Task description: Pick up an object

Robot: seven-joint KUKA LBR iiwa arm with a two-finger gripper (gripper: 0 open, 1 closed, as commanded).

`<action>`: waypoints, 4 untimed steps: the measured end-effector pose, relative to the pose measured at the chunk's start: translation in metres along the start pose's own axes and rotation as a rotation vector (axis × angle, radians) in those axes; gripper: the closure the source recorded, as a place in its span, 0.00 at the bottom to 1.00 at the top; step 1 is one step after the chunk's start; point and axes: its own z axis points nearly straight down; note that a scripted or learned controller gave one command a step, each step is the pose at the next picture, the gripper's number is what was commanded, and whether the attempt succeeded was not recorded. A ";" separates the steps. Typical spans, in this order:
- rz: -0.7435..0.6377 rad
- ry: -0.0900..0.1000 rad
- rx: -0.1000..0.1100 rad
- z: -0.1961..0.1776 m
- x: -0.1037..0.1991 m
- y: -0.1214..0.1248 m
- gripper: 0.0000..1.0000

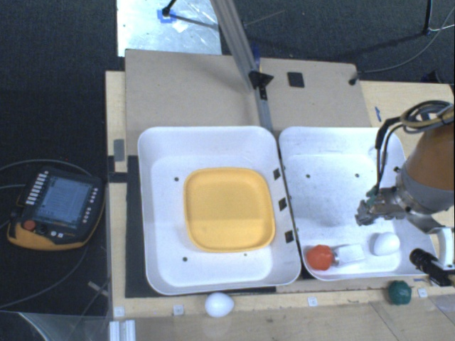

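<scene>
Claw (371,212) over right bin (320,183), can't tell its state — white egg (386,244) just below it near the front wall looks light, smooth, slippery — grip across its middle.
</scene>
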 end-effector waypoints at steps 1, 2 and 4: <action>0.000 0.000 0.000 -0.051 -0.010 0.003 1.00; 0.000 0.000 0.000 -0.092 -0.011 0.003 1.00; -0.001 0.001 0.002 -0.127 0.027 0.022 1.00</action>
